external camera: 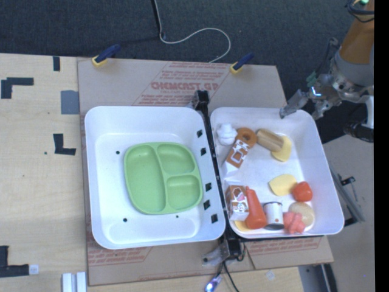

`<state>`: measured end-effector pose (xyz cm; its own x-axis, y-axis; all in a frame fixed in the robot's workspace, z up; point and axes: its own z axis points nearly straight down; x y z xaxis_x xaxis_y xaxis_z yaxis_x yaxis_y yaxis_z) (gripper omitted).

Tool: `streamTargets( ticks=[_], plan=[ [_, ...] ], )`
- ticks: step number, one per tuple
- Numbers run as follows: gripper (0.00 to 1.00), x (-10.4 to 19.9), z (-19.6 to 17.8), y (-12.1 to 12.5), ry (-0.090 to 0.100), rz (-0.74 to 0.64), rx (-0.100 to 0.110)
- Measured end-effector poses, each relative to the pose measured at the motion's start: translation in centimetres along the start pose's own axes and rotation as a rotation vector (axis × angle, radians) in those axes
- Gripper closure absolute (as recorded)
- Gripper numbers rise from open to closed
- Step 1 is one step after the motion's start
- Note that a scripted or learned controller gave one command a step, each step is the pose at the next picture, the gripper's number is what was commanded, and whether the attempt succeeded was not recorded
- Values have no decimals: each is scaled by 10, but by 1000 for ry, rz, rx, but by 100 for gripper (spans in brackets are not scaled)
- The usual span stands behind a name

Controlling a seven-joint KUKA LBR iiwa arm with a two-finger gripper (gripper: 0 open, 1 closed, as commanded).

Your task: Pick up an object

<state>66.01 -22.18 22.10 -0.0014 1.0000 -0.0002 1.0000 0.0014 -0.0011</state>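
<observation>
The right bin (322, 157) holds several toy foods: a white piece (225, 132), an orange-and-white carton (238, 151), a tan bread roll (270, 140), a yellow piece (282, 184), a red tomato (302, 191), a small carton (238, 201), an orange carrot (255, 212) and a silver can (273, 213). My gripper (298, 104) hangs at the bin's far right corner, above its rim and apart from every object. Nothing shows between its fingers.
The left bin (100, 163) holds a green divided plate (163, 177). Both bins rest on a cardboard sheet (176, 84) fixed by blue-and-yellow clamps (106, 54). A cable (194, 35) lies on the dark floor behind.
</observation>
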Motion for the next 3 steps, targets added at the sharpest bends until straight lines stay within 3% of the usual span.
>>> streamTargets(
  ticks=[1, 2, 3],
  plan=[
    [0, 56, -124, -52, -1, -5, -13],
    [0, 146, -208, -77, 2, -10, -10],
    [0, 219, -243, -112, 2, -8, -5]
  ],
)
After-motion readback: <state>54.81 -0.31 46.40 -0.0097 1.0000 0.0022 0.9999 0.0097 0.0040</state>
